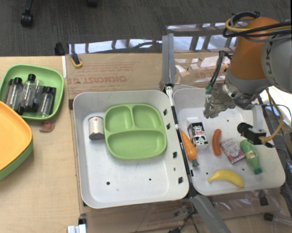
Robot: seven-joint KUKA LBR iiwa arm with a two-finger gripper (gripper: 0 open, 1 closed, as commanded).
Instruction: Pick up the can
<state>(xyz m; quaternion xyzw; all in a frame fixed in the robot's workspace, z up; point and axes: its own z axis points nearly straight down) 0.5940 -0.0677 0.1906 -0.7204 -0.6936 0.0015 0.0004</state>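
The can (96, 128) is a small silver cylinder lying on its side in the left bin (134, 186), close to that bin's left wall and just left of a green divided plate (135, 130). My gripper (212, 109) hangs over the back part of the right bin (264, 178), far to the right of the can, with the bins' shared wall between them. Nothing shows in its grasp. It is above bare bin floor, a little behind a small cow-patterned carton (198, 134).
The right bin holds a carrot (188, 144), a red sausage (216, 142), a pink packet (232, 151), a green bottle (251, 156) and a banana (226, 177). On the bench at left stand a green tray of vials (31, 92) and stacked orange plates (9, 139).
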